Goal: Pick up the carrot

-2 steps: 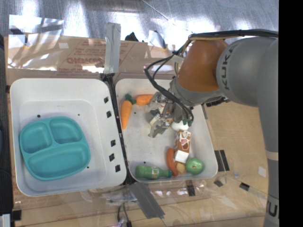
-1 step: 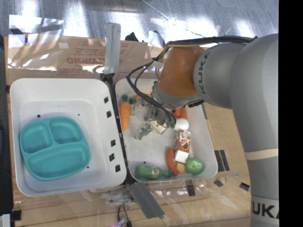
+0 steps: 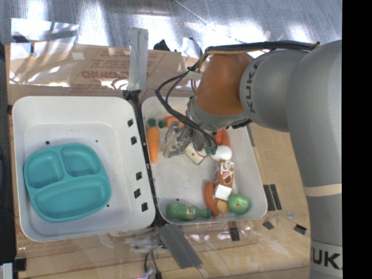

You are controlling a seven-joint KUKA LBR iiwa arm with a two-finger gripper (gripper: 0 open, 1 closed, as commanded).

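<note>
Carrot lies just left of the tool, seemingly untouched.

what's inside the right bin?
Right bin: carrot by its left wall, green bottle, green apple, egg, the claw. The arm covers the bin's far corner.

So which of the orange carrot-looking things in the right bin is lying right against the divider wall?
The long carrot with its green top pointing up-frame, just left of the gripper. The other orange piece lies lower, near the green apple.
</note>
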